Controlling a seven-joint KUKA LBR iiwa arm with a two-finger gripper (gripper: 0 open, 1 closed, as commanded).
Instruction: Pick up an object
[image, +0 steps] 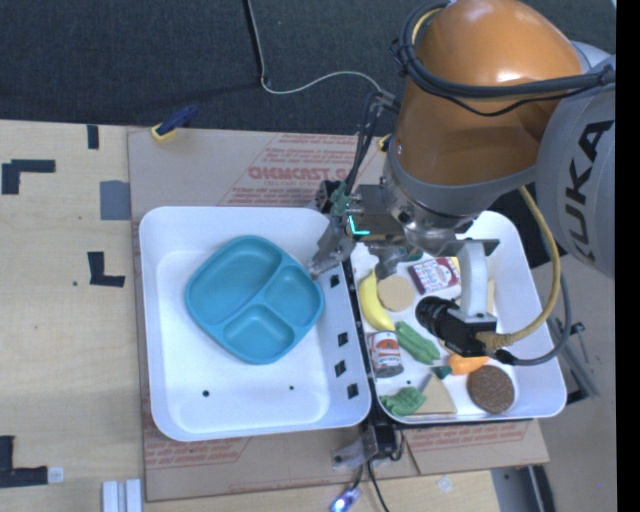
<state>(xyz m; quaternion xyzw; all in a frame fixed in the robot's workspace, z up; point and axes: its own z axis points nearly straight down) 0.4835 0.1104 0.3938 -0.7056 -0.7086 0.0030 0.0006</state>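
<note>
The right bin (535, 300) holds a pile of small things: a yellow banana (374, 303), a green pod-shaped toy (417, 341), a small can with a red label (386, 353), a brown round cookie (491, 389), an orange carrot piece (467, 365), a tan slice (437, 398) with a green leafy bit (403, 402), and a red-and-white packet (435, 272). The arm's orange band and wrist loom over this bin and hide its gripper from above. A blue divided plate (254, 298) lies in the left bin (170, 400).
The two bins meet along a central wall (347, 330). A cardboard sheet (250, 170) lies under them on the wooden bench. A thin white cable (300, 85) runs across the dark back area, and a blue-and-yellow clip (175, 121) lies on the sheet's far left corner.
</note>
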